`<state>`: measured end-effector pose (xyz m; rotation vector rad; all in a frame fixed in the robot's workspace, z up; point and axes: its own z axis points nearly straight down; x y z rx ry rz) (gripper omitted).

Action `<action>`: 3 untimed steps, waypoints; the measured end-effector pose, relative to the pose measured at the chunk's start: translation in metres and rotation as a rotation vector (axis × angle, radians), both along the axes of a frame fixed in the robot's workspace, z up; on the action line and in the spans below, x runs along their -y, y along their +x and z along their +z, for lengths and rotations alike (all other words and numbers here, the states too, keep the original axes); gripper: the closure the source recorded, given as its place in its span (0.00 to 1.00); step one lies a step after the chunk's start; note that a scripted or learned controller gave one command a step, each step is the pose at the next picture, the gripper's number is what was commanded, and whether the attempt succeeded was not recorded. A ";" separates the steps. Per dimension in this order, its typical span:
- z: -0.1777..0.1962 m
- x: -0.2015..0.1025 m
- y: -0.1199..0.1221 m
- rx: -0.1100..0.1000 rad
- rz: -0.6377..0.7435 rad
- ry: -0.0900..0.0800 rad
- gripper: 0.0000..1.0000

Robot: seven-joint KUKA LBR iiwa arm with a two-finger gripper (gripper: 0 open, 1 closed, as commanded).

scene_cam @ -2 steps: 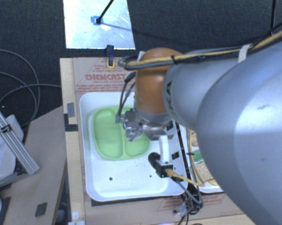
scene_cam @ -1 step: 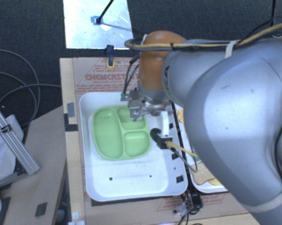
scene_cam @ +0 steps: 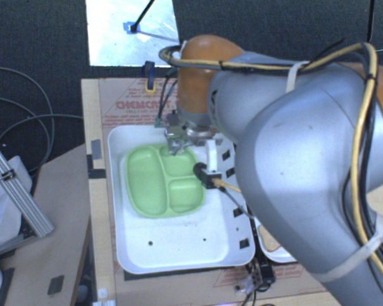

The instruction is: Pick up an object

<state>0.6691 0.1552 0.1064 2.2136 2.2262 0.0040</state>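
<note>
A light green divided plate [scene_cam: 162,181] with three compartments lies in the left white bin [scene_cam: 176,248], in its upper half. My gripper [scene_cam: 175,145] hangs over the plate's top rim, right at the far edge of the plate. The wrist and the orange band above it cover the fingers' upper part, so their state is hidden. Nothing visible is lifted off the bin floor.
The big grey arm covers most of the right bin [scene_cam: 275,250]; a sliver of its rim shows at the lower right. A black-and-white fitting [scene_cam: 208,170] hangs at the plate's right edge. Cables run along the arm. Cardboard lies under the bins.
</note>
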 end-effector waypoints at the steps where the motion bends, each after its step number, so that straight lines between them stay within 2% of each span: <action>1: 0.003 0.005 -0.054 -0.006 -0.006 0.000 1.00; 2: 0.146 -0.087 -0.060 0.013 0.009 0.011 1.00; 3: 0.141 -0.079 -0.114 -0.005 0.001 0.000 1.00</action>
